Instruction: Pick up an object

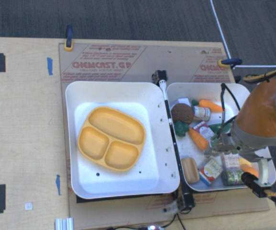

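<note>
At the near edge of the right bin (pixel 175 96) lie a bread roll (pixel 190 169) and small packets (pixel 213 167). The gripper (pixel 220 146) hangs just above them, beside a carrot (pixel 198 138) — whether it grips anything I cannot tell. Farther back sit a brown ball (pixel 182 113) and jar (pixel 202 112). The left bin (pixel 75 92) holds a yellow divided plate (pixel 111 137).

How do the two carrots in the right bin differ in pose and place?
The upper carrot lies nearly level near the bin's far wall, beside a small jar; the lower carrot lies slanted, nearer the bin's middle. The upper one sits clear of the arm; the lower one lies close to it. Both are orange toy carrots, lying flat.
</note>
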You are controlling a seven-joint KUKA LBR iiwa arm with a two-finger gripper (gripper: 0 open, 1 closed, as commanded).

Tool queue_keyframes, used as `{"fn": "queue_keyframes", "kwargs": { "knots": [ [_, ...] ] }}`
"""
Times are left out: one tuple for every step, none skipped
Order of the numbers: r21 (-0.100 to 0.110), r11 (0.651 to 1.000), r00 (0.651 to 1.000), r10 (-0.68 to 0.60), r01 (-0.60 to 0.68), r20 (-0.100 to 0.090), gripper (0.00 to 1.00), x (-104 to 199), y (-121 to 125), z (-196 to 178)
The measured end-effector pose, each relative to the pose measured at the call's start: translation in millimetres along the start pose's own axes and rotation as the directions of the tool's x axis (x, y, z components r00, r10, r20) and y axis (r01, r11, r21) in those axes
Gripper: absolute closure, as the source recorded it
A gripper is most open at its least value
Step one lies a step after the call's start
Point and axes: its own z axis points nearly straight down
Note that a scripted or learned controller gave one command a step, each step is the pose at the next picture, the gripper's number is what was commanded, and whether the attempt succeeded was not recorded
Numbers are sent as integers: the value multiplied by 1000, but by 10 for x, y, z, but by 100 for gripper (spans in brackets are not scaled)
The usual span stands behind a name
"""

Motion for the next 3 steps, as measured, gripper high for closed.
{"fn": "queue_keyframes", "kwargs": {
  "knots": [
    [0, 1000, 1000, 0, 0, 0, 0, 0, -1, 1],
    [-4, 1000, 1000, 0, 0, 1, 100, 0, 17, -101],
    [10, 1000, 1000, -1, 1, -2, 100, 924, -25, -780]
  ]
}}
